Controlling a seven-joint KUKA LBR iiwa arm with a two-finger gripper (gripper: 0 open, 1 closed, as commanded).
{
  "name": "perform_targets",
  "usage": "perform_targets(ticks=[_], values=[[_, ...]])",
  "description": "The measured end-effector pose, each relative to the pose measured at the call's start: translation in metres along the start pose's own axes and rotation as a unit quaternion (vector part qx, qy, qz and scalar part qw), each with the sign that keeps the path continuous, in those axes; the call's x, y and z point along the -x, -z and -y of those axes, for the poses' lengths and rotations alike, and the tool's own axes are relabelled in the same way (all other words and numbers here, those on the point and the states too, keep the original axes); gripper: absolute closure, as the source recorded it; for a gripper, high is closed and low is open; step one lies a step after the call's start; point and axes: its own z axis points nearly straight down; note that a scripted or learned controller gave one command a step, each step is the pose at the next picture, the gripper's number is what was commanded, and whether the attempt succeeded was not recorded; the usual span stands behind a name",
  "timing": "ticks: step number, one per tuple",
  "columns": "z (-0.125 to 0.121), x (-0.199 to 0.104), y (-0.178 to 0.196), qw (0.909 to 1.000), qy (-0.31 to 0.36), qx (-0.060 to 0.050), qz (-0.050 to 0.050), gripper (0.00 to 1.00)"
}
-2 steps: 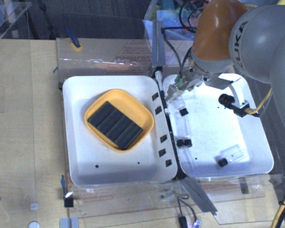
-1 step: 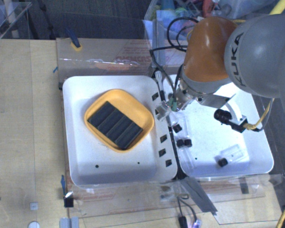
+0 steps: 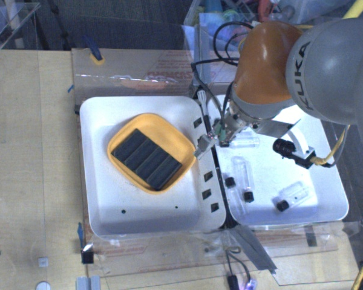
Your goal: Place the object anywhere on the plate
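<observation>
Camera view: fingers (image 3: pixel 221 133) state unclear, over bins' divider (image 3: pixel 213 162); wooden bench (image 3: pixel 30 162).

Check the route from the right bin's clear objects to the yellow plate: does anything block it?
Only the raised rims where the two bins meet lie between the clear objects and the plate. A dark ridged piece already covers the plate's middle.

1. Arm (image 3: pixel 327 53): cut off by the top and right edges.
2. Gripper (image 3: pixel 221 135): fingers largely hidden beneath the wrist; state indeterminate.
3. Right bin (image 3: pixel 327 192): upper portion hidden by the arm.
</observation>
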Motion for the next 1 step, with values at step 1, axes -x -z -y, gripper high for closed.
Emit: perform_targets(ticks=[1], values=[[0.0069,0.0637,0.0009,0.9920,0.126,0.002,0.002,0.00]])
